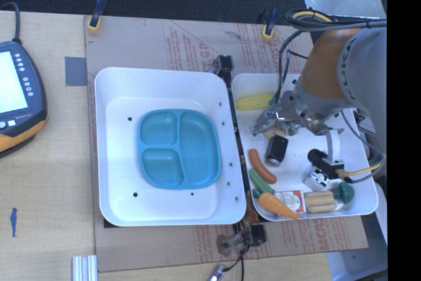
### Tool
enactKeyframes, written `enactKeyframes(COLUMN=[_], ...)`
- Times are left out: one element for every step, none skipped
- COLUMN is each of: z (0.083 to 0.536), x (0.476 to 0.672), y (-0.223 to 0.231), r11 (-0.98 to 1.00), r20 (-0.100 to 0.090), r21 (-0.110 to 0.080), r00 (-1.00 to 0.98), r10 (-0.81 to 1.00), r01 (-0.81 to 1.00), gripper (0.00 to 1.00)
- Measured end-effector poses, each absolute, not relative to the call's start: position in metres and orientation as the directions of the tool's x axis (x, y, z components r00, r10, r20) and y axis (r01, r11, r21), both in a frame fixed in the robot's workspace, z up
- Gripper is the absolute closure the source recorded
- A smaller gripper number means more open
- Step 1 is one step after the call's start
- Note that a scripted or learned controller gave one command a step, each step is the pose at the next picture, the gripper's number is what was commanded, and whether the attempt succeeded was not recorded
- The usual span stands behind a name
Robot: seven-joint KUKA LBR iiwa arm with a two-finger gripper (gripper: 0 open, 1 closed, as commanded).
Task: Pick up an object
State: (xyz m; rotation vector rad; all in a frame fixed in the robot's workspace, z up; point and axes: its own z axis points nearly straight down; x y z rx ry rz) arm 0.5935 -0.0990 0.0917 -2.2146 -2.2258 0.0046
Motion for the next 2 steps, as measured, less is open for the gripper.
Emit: enactKeyframes(z=[0.091, 0.101], x=[0.559, 0.559], y=[-0.099, -0.100], r11=[0.006, 0.008], r20=[-0.001, -0.001], r21=[-0.005, -0.007], r00=[-0.006, -0.008], r10=[1.000, 1.000], r01=[1.000, 1.000], gripper=[0.00, 1.00])
